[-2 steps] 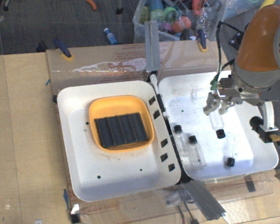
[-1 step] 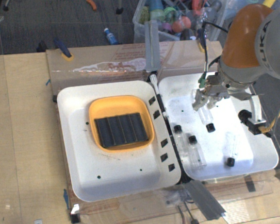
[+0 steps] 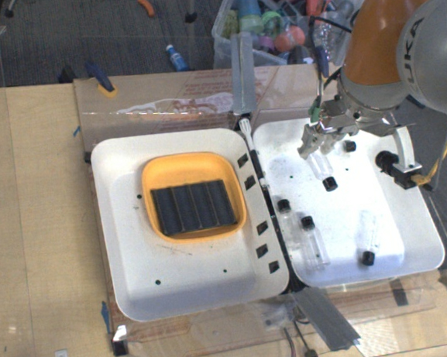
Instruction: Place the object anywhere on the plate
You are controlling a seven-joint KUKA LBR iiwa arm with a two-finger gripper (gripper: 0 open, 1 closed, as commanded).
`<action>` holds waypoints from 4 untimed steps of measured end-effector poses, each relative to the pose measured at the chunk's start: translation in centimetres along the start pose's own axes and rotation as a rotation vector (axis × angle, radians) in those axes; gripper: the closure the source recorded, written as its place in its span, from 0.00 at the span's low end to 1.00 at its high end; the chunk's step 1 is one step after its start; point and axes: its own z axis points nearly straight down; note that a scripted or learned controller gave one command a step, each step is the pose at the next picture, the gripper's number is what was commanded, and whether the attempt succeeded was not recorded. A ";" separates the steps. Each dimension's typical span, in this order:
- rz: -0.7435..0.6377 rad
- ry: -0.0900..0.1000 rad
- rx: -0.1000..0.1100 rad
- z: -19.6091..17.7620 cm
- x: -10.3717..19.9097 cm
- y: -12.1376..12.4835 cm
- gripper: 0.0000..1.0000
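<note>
1. Object: a clear vial with a black cap, lying tilted in the right bin, directly below the hand and near that bin's far edge. Whether it is touched by the hand cannot be told.
2. Hand state: cannot be told; the fingertips blur into the clear vial body.
3. Similar vials lie nearer the front of the right bin, apart from the hand.
4. Target: yellow plate in the left bin, across the divider from the hand; a black ribbed block covers most of it.
5. Risks judged: the smooth, round, tilted vial may slip out during lift; a drop on the ribbed block may let it roll off the plate.
</note>
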 end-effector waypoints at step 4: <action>-0.625 -0.001 -0.005 -5.0 4.5 3.3 1.00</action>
